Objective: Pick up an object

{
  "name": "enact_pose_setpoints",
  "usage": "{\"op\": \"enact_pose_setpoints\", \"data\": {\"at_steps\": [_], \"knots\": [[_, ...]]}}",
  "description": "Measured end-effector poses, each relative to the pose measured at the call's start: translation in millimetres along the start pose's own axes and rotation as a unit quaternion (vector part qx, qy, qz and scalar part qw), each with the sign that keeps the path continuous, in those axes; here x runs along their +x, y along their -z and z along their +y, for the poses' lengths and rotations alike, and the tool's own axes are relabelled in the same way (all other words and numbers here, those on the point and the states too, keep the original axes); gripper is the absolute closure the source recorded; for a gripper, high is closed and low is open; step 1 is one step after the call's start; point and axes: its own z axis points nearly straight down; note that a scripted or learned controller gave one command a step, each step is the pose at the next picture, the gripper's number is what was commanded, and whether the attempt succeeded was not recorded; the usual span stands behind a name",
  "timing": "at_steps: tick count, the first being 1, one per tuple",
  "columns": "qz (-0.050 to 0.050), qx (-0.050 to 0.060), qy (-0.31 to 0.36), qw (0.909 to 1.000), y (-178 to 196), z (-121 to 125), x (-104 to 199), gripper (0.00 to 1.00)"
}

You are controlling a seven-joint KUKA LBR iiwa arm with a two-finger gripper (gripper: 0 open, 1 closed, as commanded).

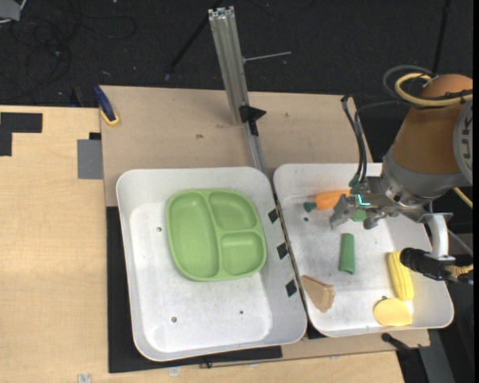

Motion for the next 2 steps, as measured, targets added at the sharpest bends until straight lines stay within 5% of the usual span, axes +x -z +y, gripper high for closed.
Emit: {"op": "enact_pose_setpoints", "data": {"at_steps": [1,2], "knots": [[0.0,-0.001,0.0,1.0,1.2,0.8,-0.1,0.0],[0.0,0.001,-0.001,1.0,-44.6,-1.1,-6.6,0.0]]}}
